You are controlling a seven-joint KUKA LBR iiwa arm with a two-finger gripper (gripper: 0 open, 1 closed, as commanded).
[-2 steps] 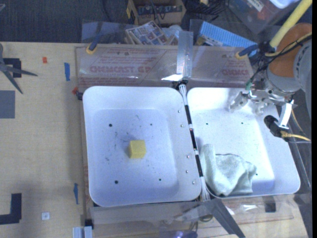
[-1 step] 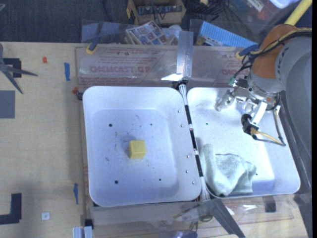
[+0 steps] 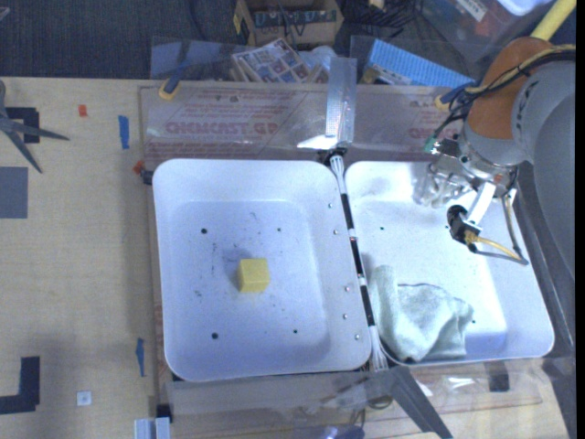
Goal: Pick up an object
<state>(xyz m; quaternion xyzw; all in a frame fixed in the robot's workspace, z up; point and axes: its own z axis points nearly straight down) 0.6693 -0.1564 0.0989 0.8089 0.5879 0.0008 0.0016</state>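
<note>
One yellow block (image 3: 254, 275), one white cloth (image 3: 420, 318), two bins (image 3: 183, 190); claw (image 3: 437, 190) state unclear

Faint red lettering is showing on the clear panel (image 3: 239, 120) behind the bins, too blurred to read. The printed sheets (image 3: 268, 60) beyond it are carrying print too small to make out

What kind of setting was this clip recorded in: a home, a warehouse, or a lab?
Most likely a robotics lab bench. Two shallow white bins sit side by side on a wooden bench, with a yellow block and a crumpled cloth as test objects, and cables and boxes cluttered behind.
</note>
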